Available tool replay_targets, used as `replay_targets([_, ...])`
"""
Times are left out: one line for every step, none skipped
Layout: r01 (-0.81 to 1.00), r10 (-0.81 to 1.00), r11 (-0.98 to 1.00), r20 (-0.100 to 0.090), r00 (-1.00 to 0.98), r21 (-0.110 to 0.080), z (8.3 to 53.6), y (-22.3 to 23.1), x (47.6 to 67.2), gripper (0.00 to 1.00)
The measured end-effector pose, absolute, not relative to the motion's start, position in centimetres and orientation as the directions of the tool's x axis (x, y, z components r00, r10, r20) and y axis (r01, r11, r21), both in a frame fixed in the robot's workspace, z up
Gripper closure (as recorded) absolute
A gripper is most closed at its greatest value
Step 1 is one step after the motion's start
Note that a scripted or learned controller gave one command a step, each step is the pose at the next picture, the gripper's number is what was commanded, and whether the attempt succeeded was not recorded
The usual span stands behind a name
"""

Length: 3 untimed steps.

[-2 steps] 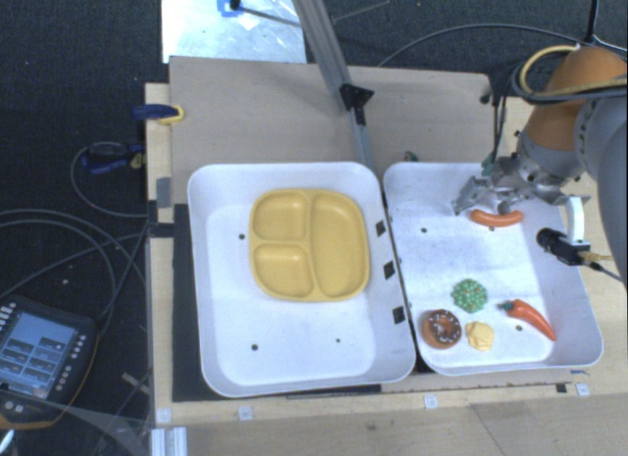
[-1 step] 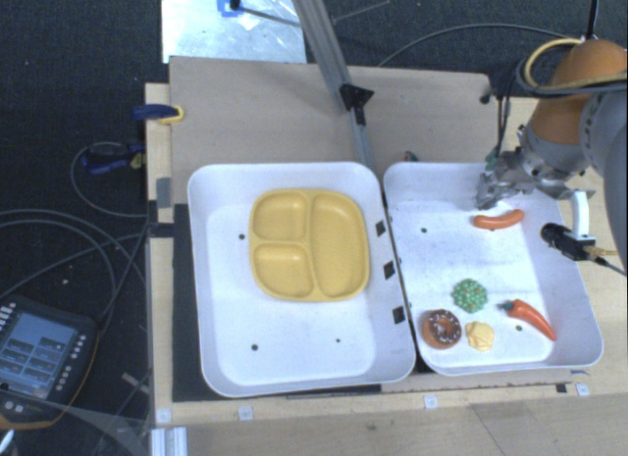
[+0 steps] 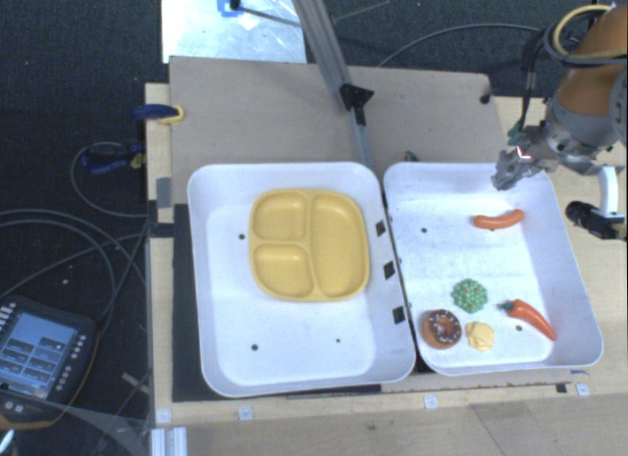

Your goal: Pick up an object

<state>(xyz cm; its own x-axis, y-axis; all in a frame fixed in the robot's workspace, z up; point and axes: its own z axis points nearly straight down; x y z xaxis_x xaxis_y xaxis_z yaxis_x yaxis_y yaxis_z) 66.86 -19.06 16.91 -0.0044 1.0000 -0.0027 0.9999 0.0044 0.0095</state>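
Brown cardboard-topped table [image 3: 275, 111] on dark carpet, carrying two shallow white bins side by side. No readable writing or brand anywhere. Left white bin [image 3: 221, 346] holds a yellow three-compartment plastic plate [image 3: 309, 244]. Right white bin [image 3: 564, 248] holds an orange toy sausage [image 3: 498, 218], a green bumpy toy ball [image 3: 469, 295], a brown toy donut [image 3: 442, 328], a pale yellow toy lump [image 3: 480, 335] and an orange toy carrot with green top [image 3: 530, 317]. Grey gripper [image 3: 508, 172] sits at the right bin's far rim. Sausage lies just below it, apart from it, not held. Finger state: cannot tell. Handheld control pendant [image 3: 34, 346] lower left on floor.
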Motion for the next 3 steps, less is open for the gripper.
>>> replay_targets([1.000, 1.000, 0.009, -0.002, -0.009, 0.009, 21.8, -19.1, 67.1, 1.00])
replay_targets([1.000, 1.000, 0.010, 0.001, -0.010, 0.001, 21.3, -14.3, 64.7, 1.00])
replay_targets([1.000, 1.000, 0.010, 0.003, -0.010, -0.001, 20.6, -8.9, 62.7, 1.00])
